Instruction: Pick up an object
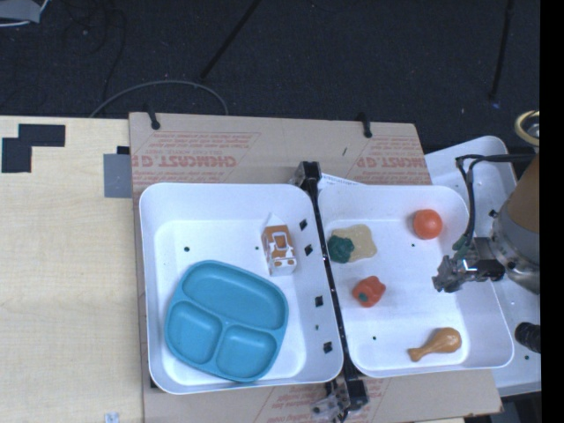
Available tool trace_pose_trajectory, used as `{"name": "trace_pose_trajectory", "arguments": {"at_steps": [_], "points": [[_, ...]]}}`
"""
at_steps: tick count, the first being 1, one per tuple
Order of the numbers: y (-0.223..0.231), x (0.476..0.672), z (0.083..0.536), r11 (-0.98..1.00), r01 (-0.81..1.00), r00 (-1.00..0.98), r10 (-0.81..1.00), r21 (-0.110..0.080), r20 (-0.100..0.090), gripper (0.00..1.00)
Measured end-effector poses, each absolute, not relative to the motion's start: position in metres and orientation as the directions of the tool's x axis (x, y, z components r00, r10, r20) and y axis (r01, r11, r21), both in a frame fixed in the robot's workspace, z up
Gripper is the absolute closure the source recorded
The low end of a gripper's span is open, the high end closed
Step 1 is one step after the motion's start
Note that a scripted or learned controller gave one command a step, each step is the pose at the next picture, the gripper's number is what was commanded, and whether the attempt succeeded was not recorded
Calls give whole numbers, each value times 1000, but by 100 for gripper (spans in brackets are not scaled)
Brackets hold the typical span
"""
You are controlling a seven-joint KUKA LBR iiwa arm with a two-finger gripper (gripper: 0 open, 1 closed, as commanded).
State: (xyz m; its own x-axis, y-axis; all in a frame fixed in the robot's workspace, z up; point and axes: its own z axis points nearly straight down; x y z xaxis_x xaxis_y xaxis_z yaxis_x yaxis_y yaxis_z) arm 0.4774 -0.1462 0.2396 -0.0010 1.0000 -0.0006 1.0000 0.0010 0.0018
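Looking down on the bench, we see 2 white bins side by side on a cardboard sheet [264,152] printed with red lettering. The print appears mirrored and upside down to us, so we cannot read it with any confidence; more of the same red print peeks out along the sheet's near edge.

The left bin [163,210] holds a blue divided plate [227,321] with 3 compartments, and a small white and orange carton [279,249] standing just beyond the plate's far right corner. Its face bears a marking too small for us to make out.

The right bin [397,205] holds 4 things, all apart from one another: an orange ball [427,224] near the far right corner, a tan flat piece [359,241] with a dark green lump [340,248] at its left edge, a red pepper [369,291] near the middle, and a tan drumstick [435,344] near the front right.

The gripper [451,277] sits low at the right bin's right side, between the ball and the drumstick, touching neither. Its claw is dark and small here, and we cannot tell whether it is released or clenched. The arm is cut off by the frame's right side.
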Motion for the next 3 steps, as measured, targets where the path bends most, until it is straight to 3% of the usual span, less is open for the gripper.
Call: {"name": "trace_pose_trajectory", "arguments": {"at_steps": [1, 3], "points": [[-147, 478, 260, 2, 1000, -2, 1000, -1, 0, 100], [-38, 482, 243, 3, 1000, -3, 1000, -5, 2, 100]]}}
